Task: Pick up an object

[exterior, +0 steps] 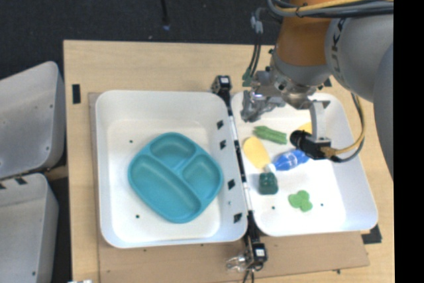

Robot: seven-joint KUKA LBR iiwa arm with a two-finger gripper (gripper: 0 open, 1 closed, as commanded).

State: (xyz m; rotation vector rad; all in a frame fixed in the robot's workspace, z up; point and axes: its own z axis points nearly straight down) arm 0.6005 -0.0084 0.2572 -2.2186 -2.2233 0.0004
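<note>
A grey robot arm with an orange band reaches in from the right over a wooden bench [152, 53] bearing two shallow white bins. Its end effector [252, 107] hangs above the upper left corner of the right bin [344, 202], with nothing seen between its fingers; whether it is open or closed cannot be told. The step looks like the approach before a grasp. Nearest candidates are a green pickle-shaped object [270, 134] just below the end effector and a yellow lemon-like object [256, 150] beside it. The next move likely calls for lowering onto one of them. Close by lie a blue object [289, 160], a dark green block [267, 184] and a light green piece [300, 201]. The bin wall and crowded neighbours could hinder the fingers. The left bin [109, 222] holds a teal divided plate [174, 175]
</note>
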